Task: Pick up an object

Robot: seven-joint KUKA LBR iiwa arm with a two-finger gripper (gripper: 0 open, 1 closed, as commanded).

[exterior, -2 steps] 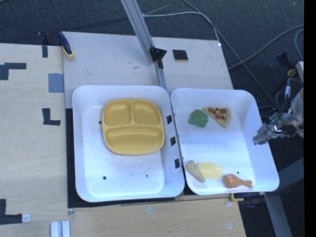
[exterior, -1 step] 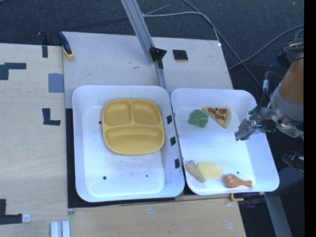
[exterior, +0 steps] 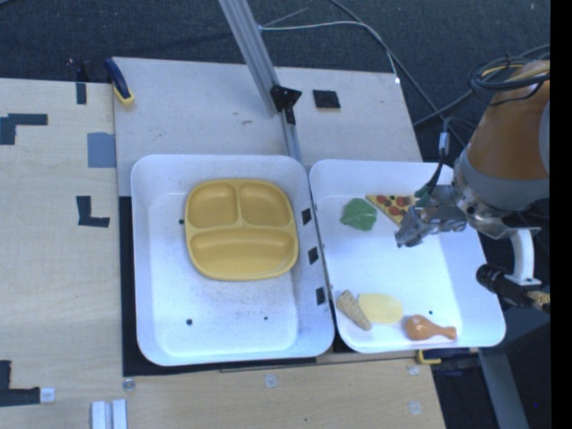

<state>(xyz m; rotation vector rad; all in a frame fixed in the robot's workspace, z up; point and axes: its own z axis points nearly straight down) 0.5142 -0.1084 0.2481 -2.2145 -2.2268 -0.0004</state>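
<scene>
The right bin [exterior: 465,266] holds a green leafy piece [exterior: 358,214], a pizza slice [exterior: 389,205], a pale yellow disc [exterior: 381,307], a tan cone-like piece [exterior: 353,309] and an orange drumstick [exterior: 429,329]. My gripper [exterior: 413,229] hangs over the upper middle of the right bin, just right of the pizza slice's wide end and close beside it. Nothing shows between its fingers.
The left bin [exterior: 161,266] carries a yellow divided plate [exterior: 241,229]. A metal pole [exterior: 255,43] slants down to the gap between the bins. The arm's orange band [exterior: 509,141] stands over the right bin's far right side.
</scene>
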